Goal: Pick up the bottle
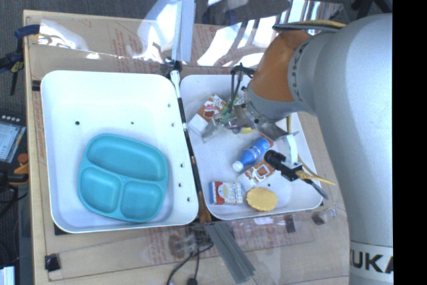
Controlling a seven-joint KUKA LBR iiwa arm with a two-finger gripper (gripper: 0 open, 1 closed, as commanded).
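The bottle [253, 153] is blue with a white cap and lies on its side in the middle of the right bin [301, 205], cap toward the front left. My gripper [229, 119] hangs low over the back left part of that bin, just behind and left of the bottle, among small packets. Nothing shows held in it. The wrist and its orange band [277, 73] hide part of the bin's back right.
A red and white packet [214, 107] lies by the gripper. Near the front of the right bin are a small printed box [225, 192], a round yellow piece [261, 199] and another packet [260, 173]. The left bin [60, 97] holds a teal divided tray [123, 177].
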